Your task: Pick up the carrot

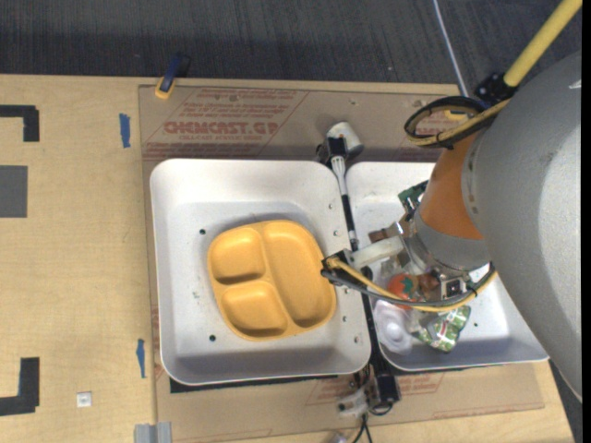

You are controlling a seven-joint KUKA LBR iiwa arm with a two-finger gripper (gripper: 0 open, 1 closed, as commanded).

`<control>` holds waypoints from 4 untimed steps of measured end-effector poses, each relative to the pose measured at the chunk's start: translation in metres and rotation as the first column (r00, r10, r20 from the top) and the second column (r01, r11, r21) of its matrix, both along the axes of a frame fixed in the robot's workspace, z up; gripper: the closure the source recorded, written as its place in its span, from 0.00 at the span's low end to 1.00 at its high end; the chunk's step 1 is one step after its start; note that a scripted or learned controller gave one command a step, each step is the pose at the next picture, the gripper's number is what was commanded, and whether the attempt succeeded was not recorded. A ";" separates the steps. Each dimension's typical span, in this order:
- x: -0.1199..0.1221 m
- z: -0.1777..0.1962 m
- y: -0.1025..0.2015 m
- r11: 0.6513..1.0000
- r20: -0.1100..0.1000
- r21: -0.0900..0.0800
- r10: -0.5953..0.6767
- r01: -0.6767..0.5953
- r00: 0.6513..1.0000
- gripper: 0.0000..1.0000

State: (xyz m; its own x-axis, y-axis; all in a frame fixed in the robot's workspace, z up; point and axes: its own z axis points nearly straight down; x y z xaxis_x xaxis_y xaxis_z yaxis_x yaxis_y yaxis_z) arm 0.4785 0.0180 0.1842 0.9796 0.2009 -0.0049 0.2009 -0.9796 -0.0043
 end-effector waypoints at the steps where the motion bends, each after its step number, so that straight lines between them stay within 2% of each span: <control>1: 0.042 0.000 0.007 1.000 0.003 -0.002 0.015 -0.014 1.000 0.00; 2: 0.042 0.000 0.007 1.000 0.003 -0.002 0.014 -0.014 1.000 0.00; 3: 0.042 0.010 0.008 1.000 0.002 -0.001 0.017 -0.017 1.000 1.00; 4: 0.000 0.000 0.054 1.000 0.002 -0.002 -0.002 0.002 1.000 1.00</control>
